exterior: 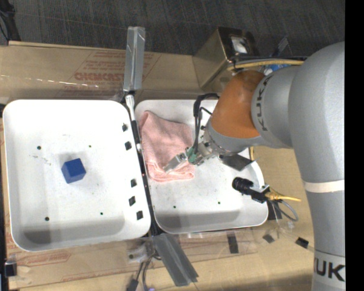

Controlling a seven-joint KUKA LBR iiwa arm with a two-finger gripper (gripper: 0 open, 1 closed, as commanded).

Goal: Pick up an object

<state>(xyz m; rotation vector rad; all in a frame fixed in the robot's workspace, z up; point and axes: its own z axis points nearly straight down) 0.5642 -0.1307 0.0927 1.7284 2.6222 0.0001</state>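
A crumpled pink cloth (162, 144) lies in the left half of the right bin (197, 218). My gripper (182, 159) is down at the cloth's lower right edge, touching or just over it, and the arm's wrist hides the bin floor behind it. A small blue cube (73, 170) sits alone in the left bin (24, 223), left of centre and far from the gripper.
A grey divider bar (135, 156) with black clips runs between the two bins. Flattened cardboard (67, 68) lies behind the bins, with a small brown box (221, 53) at the back right. The arm's grey body (309, 120) covers the bench's right side.
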